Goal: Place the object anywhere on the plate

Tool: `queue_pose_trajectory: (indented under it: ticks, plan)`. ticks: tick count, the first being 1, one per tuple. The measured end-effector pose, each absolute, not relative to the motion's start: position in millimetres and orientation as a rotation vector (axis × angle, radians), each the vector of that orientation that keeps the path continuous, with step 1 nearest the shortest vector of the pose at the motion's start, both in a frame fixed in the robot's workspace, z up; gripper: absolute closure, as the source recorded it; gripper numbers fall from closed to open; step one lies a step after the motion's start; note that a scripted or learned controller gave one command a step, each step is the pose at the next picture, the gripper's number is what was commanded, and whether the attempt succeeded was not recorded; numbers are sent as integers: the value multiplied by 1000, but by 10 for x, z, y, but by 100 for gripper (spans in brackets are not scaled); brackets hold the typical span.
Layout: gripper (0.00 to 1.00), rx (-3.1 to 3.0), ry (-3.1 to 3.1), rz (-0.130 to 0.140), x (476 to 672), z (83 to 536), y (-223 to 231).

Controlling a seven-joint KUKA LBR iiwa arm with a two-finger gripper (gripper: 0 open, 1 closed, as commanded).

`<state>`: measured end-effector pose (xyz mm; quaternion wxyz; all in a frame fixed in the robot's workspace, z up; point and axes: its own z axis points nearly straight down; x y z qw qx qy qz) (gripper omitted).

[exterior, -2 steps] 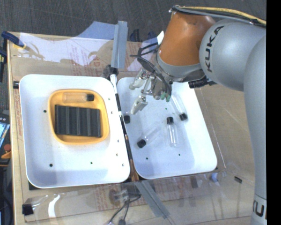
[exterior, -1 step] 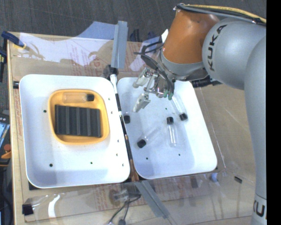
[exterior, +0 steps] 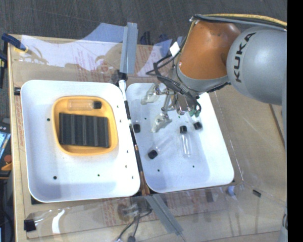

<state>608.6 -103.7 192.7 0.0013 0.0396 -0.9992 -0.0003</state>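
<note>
Camera view: metal claw (exterior: 163,116), open, above clear tube (exterior: 185,144); ridged yellow plate (exterior: 86,125).

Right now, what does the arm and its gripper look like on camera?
The arm is rounded grey with black KUKA lettering and a glossy orange band above the wrist. Thin dark cables loop beneath the band. The gripper is a slim, silvery metal two-finger assembly.

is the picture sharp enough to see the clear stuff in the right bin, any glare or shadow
Camera view: even, soft light, mild blur overall; the right bin is bright white, so the clear vial nearly vanishes against it; the gripper is a thin metallic tangle, hard to read; a faint shadow lies along the left bin's lower edge.
</note>
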Motion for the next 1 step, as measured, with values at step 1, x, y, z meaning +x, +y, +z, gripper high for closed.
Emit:
queue_pose_trajectory:
  ticks: [1]
  plan:
    - [0,654,-3074,-1,6175,1989,-556]
